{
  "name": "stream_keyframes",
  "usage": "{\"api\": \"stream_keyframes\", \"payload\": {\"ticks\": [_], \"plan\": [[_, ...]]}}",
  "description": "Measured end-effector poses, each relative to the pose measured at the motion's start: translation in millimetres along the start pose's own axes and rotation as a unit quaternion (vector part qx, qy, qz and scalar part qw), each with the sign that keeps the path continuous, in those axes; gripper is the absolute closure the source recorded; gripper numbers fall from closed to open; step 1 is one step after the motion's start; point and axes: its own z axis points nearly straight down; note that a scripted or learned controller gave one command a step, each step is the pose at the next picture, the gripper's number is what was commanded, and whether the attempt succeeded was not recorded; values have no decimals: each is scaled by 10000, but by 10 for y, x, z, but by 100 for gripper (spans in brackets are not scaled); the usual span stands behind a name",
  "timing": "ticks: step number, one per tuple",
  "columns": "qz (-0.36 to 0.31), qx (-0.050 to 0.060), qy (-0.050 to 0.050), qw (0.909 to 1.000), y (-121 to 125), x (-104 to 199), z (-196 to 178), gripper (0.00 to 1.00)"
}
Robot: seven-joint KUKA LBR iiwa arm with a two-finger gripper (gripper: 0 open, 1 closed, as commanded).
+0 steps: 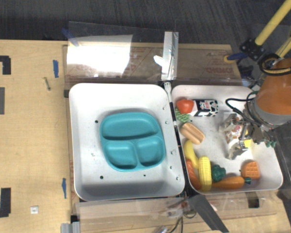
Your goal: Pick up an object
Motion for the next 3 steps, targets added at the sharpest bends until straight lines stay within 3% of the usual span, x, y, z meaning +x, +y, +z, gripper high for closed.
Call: {"api": "stream_keyframes", "payload": {"ticks": [1, 2, 3], "plan": [[420, -7, 19, 9991, 378, 16, -3, 0], [537, -11, 14, 9986, -376, -280, -52, 0], [1468, -33, 24, 9892, -315, 224, 6, 0]]}}
